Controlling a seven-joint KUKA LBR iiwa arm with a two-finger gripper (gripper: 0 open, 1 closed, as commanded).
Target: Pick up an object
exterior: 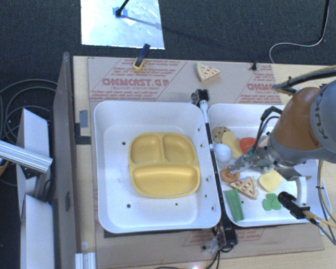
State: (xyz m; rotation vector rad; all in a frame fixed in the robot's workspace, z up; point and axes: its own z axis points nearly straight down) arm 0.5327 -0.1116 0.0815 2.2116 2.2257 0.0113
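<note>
Two shallow white plastic bins sit side by side on a brown cardboard sheet (157, 80) printed with red lettering. Left white bin (109, 150) holds a yellow three-compartment plastic tray (163, 164), roughly centered. Right white bin (243, 114) holds small toy food pieces: a white egg-shaped ball (222, 152) near the divider, a pale yellow rounded piece (231, 141) just behind it, a brown speckled cookie-like piece (219, 132) beside that, a red-orange round piece (247, 144), an orange ring-like piece (229, 176), a toy pizza slice with red dots (245, 187), a flat green rectangular stick (234, 204), a yellow blob-shaped piece (270, 180), and a green leafy piece (272, 202). Grey arm with orange band (302, 119) comes in from the right and hangs over the right bin. Two-finger gripper (243, 162) sits low among the pieces, between the red-orange piece and the orange ring, just above the pizza slice; cannot tell the state of the jaws, and nothing shows clearly held. Second toy pizza slice (208, 71) lies outside the bins on the cardboard, behind them. Small yellow-and-blue clip-like object (140, 58) lies at the cardboard's far edge. Shiny silver sheet (122, 14) lies on the dark floor beyond.
</note>
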